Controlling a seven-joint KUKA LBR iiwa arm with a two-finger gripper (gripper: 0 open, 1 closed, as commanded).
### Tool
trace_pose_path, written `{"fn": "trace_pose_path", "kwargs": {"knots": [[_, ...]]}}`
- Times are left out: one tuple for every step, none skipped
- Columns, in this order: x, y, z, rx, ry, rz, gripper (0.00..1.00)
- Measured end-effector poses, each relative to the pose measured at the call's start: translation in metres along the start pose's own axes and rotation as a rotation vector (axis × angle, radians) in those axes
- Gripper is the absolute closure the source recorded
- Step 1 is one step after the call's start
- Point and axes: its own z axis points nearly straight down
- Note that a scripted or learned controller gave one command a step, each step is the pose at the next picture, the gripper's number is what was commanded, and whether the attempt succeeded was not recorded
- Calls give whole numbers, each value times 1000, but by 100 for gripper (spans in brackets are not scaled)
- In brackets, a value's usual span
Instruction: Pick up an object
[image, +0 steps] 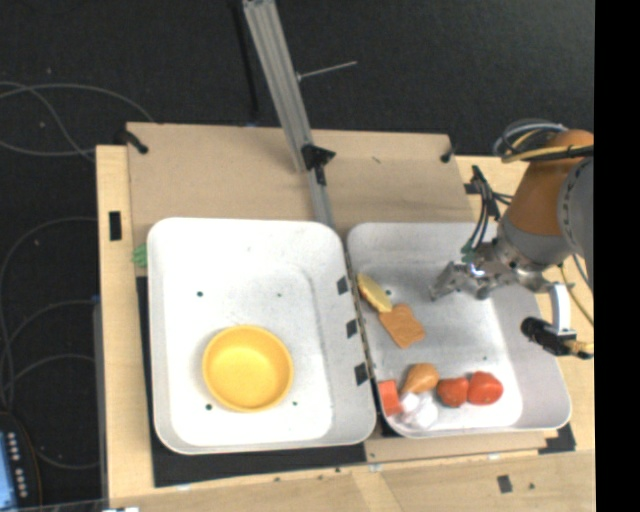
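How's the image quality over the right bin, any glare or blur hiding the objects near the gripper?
Camera view: lighting is even and soft, with no harsh glare on the right bin. The whole frame is slightly soft; the gripper looks blurry, so its fingers are hard to read. The red pieces and tan block read clearly, with faint shadows.

No text, label, brand, number or sign is showing legibly anywhere in this view. A small device at the lower left corner (12, 470) is displaying bluish marks, but they are appearing too small and blurred to read.
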Motion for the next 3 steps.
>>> {"fn": "trace_pose_path", "kwargs": {"knots": [[-1, 2, -14, -7, -2, -2, 100], [-4, 3, -55, -4, 3, -1, 100], [-13, 7, -112, -5, 2, -2, 100]]}}
